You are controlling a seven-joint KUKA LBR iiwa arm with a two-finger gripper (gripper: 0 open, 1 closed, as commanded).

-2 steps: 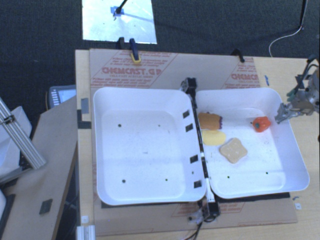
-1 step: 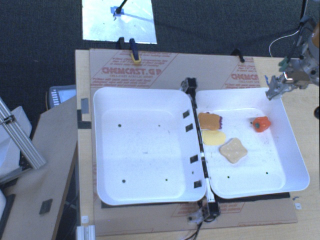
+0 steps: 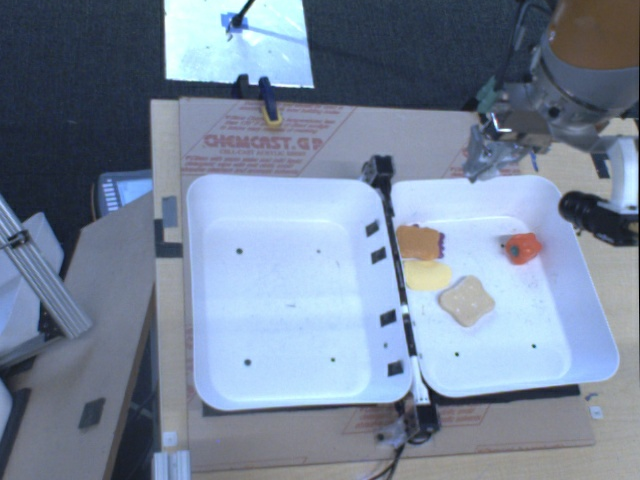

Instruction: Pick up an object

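Hovering above the far rim of the right bin, the hand hangs off the grey arm with its orange band, and from this slanted look down I cannot tell whether it is spread or pressed together; it reads as a cluster of grey metal and cable, and nothing can be made out in it. Working outward, the right bin holds all 4 candidates. Nearest the divider sits an orange block with a purple edge, and just below it, touching or nearly so, a pale yellow flat piece. Just beside that, toward the near side, lies a tan toast-shaped piece. Well apart from those 3, out toward the right wall, rests a small red-orange item with a green tip, which looks like the closest target to the hand. The left bin lies alongside, joined by black clips along the shared edge, both on the bench with its printed board. As for progress, my read is that the pick has not happened: every object lies flat on the bin floor and the hand is well above them. Left to do: choose 1, come down, close, and lift.
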